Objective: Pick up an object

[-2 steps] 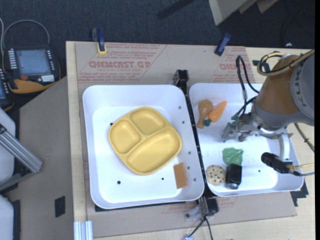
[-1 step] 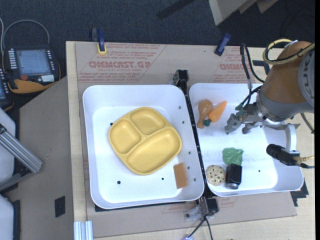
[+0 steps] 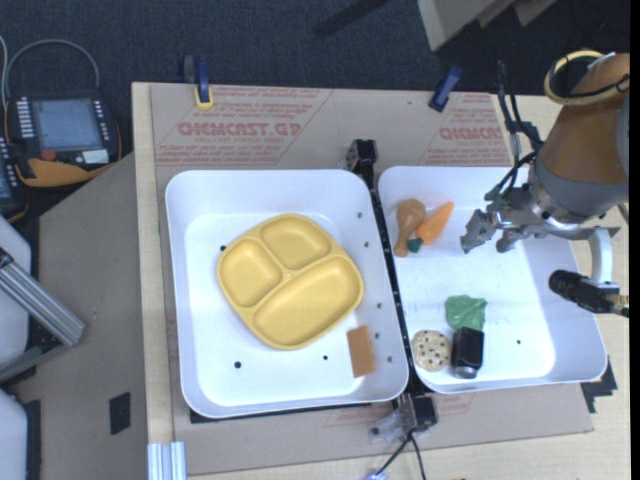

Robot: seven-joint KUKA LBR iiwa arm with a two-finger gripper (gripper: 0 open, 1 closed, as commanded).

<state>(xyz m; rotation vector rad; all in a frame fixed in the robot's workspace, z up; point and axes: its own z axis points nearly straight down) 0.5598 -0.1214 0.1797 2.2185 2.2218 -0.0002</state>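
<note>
From my overhead camera I look down on dark blue carpet (image 3: 200, 18) surrounding a bench topped with brown cardboard (image 3: 300, 128) printed with red lettering. A yellow clamp (image 3: 203, 93) and a blue clamp (image 3: 444, 87) grip its far edge. At the left, a handheld control pendant (image 3: 62, 133) with a small screen rests beside a looped black cable (image 3: 50, 58). A silver aluminium rail (image 3: 35, 293) crosses the lower left corner. Lighting is even and bright.
</note>
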